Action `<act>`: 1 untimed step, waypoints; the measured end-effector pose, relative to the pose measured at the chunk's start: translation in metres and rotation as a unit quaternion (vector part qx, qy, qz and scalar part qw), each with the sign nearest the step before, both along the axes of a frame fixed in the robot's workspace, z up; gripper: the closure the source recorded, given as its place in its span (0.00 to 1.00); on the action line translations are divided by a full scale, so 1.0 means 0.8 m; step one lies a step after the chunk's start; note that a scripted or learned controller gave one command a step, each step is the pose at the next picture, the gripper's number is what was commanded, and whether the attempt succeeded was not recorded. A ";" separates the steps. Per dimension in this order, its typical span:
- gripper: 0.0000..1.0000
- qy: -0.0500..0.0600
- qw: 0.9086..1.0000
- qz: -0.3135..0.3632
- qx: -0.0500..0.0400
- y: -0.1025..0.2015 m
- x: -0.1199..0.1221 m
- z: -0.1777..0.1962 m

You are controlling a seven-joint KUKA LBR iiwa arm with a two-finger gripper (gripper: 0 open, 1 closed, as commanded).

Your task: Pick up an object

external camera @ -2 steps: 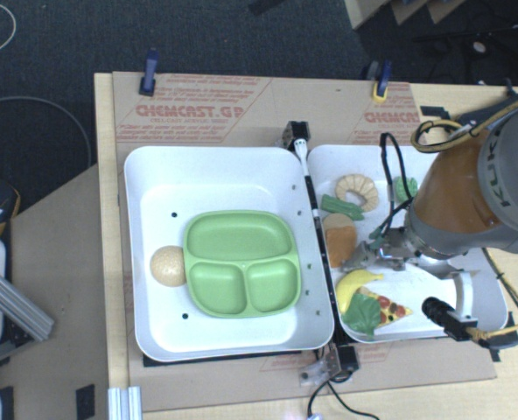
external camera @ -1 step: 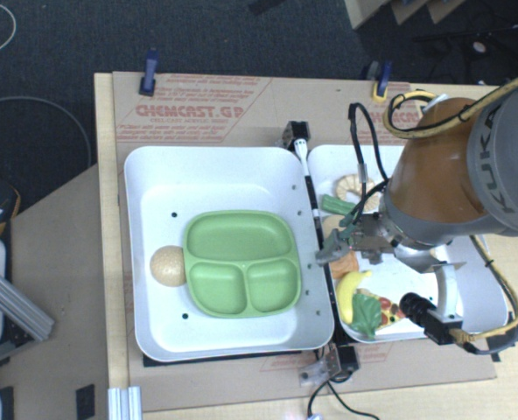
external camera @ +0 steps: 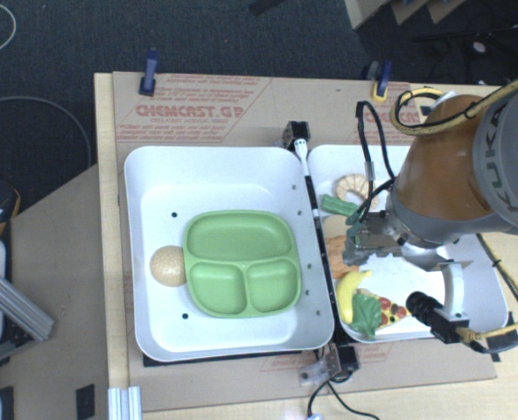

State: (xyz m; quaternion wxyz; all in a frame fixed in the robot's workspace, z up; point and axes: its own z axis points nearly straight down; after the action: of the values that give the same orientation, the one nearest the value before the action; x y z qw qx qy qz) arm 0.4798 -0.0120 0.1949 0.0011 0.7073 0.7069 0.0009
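Camera view: a brown bench (external camera: 198,112) carries two shallow white bins side by side, clipped at the back by two blue clamps (external camera: 149,70).

The left bin (external camera: 145,234) holds a green tray (external camera: 241,262) with three compartments, one long one at the back and two smaller ones in front; the tray sits near the bin's middle, its long axis running left to right. A tan ball (external camera: 167,266) touches the tray's left edge.

The right bin (external camera: 486,296) lies largely under the arm (external camera: 456,178), whose grey and orange bulk covers the bin's back and middle. The gripper (external camera: 360,245) hangs low over the bin's left side; whether it is wide, narrow or holding anything cannot be told.

Small toys crowd that same left side. A pale ring-shaped piece (external camera: 353,185) lies at the back, a dark green piece (external camera: 338,206) just in front of it, partly under cables. A yellow banana (external camera: 348,289) lies at the front, long axis angled front-left to back-right, beside a green-and-red toy (external camera: 373,310). A black part of the arm (external camera: 425,311) lies just right of them.
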 end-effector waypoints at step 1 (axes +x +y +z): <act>1.00 0.001 1.000 0.003 0.001 0.068 0.017 -0.014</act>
State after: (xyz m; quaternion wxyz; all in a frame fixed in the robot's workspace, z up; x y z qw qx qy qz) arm 0.4935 0.0427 0.1837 -0.0003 0.7049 0.7093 0.0009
